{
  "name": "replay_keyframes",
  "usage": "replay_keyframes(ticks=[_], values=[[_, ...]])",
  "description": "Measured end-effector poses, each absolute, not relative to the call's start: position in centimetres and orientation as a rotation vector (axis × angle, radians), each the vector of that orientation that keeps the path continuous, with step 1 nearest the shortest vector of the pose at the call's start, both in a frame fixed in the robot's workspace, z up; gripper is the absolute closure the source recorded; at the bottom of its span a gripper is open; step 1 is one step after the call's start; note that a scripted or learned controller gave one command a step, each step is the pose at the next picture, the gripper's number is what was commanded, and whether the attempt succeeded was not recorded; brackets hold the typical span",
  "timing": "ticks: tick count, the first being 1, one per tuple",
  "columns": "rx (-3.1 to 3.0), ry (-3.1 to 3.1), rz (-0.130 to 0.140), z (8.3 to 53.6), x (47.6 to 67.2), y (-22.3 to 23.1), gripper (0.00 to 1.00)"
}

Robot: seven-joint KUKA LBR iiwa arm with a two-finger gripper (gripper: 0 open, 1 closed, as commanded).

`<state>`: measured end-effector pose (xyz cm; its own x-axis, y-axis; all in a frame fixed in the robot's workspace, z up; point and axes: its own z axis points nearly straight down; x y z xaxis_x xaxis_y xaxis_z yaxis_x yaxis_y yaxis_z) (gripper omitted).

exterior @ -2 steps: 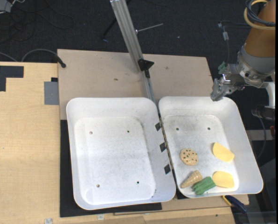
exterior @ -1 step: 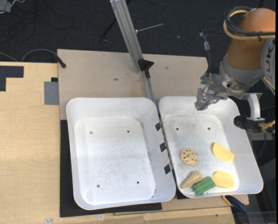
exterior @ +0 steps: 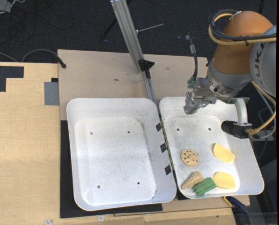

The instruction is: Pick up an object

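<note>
The arm (exterior: 242, 46) reaches in from the right, its orange band high over the far edge of the right bin (exterior: 201, 125). The gripper (exterior: 192, 107) hangs above that bin's far left corner, pointing down; nothing lies under it but bare white floor. Whether the fingers are wide or narrow I cannot tell, for they blur into one dark grey tip at this angle, and nothing can be seen between them.

The things to pick all lie in the near half of the right bin, well apart from the gripper. A round cookie (exterior: 189, 157) with dark chips sits near the bin's middle. To its right lies a yellow piece (exterior: 223, 153), and nearer the front a second yellow piece (exterior: 224, 180). A tan cone (exterior: 192, 180) lies tilted at the front, touching or almost touching a green piece (exterior: 204, 186) beside it.

The left bin (exterior: 78, 149) stands beside the right one on the table (exterior: 22, 135). A metal rail (exterior: 130, 36) slants up behind the bins.
</note>
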<state>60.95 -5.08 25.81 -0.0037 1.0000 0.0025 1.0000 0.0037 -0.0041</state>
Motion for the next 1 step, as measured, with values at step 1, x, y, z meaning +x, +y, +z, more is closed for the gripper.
replay_keyframes(ticks=[1], values=[[-2.214,-2.221,0.003,25.75,59.78,-0.56,1.00]])
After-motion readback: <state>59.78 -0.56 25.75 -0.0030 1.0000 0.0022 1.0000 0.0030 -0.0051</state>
